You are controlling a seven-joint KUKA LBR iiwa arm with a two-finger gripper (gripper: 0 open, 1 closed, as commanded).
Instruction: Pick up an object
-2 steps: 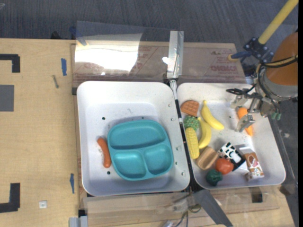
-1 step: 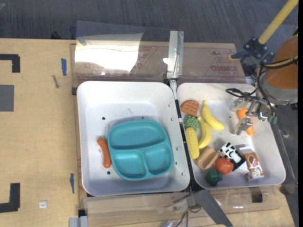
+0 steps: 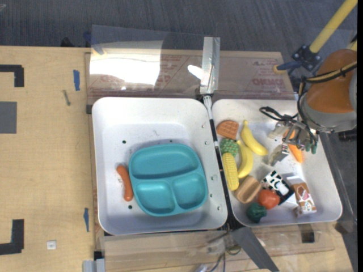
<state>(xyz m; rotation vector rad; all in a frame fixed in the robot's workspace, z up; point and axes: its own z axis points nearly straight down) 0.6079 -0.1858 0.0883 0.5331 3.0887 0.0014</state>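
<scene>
Gripper (image 3: 282, 149) hung over right bin (image 3: 332, 192) w/ jaw state unclear, toys (image 3: 245, 164) crowding its left wall, teal tray (image 3: 168, 178) filling left bin (image 3: 108, 118) centre.

The left bin (image 3: 113, 109) is sitting on the wooden desk (image 3: 39, 169), with the right bin (image 3: 329, 197) lying just beside it, their rims touching. Behind the left bin a clear plastic sheet (image 3: 142, 72) is lying flat, and a metal bracket (image 3: 210, 64) is standing at its far right corner. Left of the left bin, blue tape (image 3: 76, 79) and black corner marks (image 3: 14, 75) are showing on the desk.
</scene>
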